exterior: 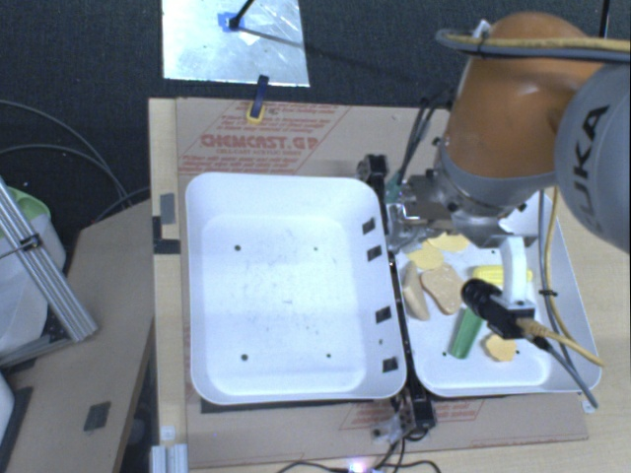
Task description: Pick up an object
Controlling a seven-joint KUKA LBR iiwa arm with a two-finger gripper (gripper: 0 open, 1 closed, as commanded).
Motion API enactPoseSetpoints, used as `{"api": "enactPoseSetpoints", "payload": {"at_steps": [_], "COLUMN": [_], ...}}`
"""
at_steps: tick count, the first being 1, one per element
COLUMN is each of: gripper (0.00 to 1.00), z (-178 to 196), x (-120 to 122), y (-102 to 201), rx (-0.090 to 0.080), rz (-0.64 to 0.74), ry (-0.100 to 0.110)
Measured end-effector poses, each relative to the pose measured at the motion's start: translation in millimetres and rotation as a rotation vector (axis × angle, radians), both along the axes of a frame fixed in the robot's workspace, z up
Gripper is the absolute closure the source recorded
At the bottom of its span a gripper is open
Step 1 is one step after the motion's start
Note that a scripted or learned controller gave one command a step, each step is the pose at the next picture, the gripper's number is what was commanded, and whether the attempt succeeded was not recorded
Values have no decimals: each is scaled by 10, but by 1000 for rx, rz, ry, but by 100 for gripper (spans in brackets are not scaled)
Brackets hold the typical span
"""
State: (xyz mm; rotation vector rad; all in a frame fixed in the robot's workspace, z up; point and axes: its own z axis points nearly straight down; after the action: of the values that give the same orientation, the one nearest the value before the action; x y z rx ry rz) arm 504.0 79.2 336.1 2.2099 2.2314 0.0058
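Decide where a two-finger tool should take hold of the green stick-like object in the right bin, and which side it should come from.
Probably best: grip the green object at mid-length, across its narrow width, coming down from above. It lies flat in the right bin, long and slim, so only its long sides give a narrow span. A yellow piece sits near its lower end.

A silvery sheet [202,37] lies beyond the red-lettered cardboard [296,126].
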Motion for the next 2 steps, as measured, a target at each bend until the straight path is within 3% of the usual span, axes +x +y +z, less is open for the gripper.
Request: {"api": "enactPoseSetpoints", "payload": {"at_steps": [1,2], "gripper": [100,100], "z": [1042,881], "x": [540,547], "y": [289,950], "rx": [1,1], "rz": [-2,0], "ry": [-13,1]}}
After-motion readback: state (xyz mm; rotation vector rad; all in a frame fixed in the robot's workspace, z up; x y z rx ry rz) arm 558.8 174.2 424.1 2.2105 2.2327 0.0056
